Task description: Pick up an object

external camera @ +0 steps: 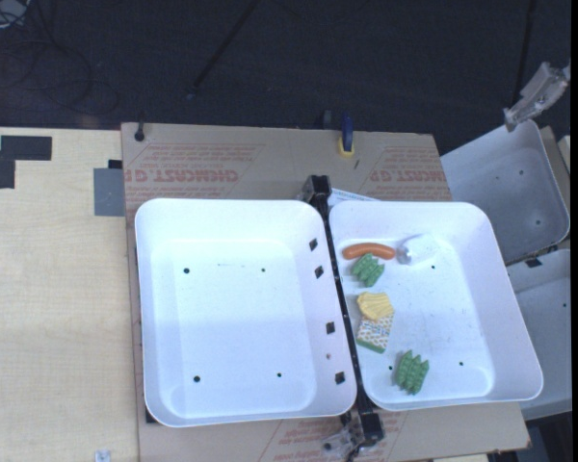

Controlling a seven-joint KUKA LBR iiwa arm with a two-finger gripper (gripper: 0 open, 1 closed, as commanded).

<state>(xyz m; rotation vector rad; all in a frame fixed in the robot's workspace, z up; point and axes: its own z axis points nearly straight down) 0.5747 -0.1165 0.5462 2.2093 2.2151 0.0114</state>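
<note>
The right bin (pixel 482 258) holds several small objects along its left side. An orange sausage-shaped piece (pixel 368 251) lies near the top, with a small pale grey object (pixel 414 250) just to its right. A knobbly green piece (pixel 368 271) sits right below the sausage. Lower down, a yellow piece (pixel 375 305) rests against a flat green-and-white patterned piece (pixel 374 336). Another knobbly green piece (pixel 410 372) lies near the bin's front edge.
The left bin (pixel 231 393) stands beside the right one, joined by a black divider strip (pixel 329 296). Both sit on a brown cardboard sheet (pixel 222 166). A grey metal plate (pixel 506 186) and a pale bracket-like part (pixel 537 94) stand at the upper right.
</note>
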